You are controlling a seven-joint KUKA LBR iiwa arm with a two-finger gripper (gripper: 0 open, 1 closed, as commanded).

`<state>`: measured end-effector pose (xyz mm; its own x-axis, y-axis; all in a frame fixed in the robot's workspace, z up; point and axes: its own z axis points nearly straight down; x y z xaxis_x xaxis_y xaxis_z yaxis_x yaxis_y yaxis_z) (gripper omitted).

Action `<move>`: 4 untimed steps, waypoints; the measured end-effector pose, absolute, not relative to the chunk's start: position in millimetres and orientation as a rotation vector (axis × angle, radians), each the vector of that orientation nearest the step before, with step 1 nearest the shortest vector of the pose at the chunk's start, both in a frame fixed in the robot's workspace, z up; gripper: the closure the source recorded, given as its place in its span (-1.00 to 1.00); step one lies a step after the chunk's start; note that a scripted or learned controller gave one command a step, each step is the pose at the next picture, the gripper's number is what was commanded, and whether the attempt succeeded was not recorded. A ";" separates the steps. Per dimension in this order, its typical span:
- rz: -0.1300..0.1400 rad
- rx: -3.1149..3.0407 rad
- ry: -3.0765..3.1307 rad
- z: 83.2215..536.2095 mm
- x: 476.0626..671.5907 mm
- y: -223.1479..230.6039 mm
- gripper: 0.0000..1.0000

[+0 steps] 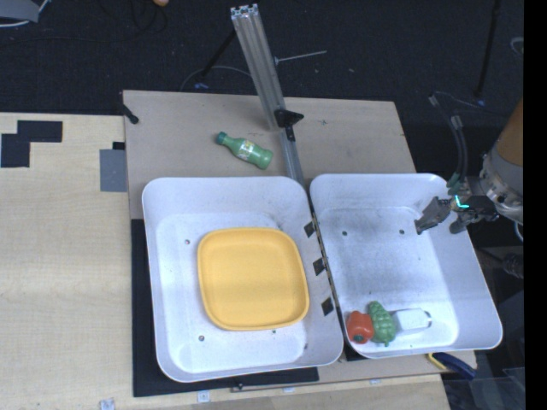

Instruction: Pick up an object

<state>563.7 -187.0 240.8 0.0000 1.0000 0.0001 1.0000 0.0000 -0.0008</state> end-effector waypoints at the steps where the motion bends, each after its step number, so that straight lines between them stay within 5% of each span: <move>1: 0.001 -2.221 -2.221 240.8 563.7 -187.0 -1.00; 4: 0.001 -2.220 -2.222 90.7 562.1 -179.9 -1.00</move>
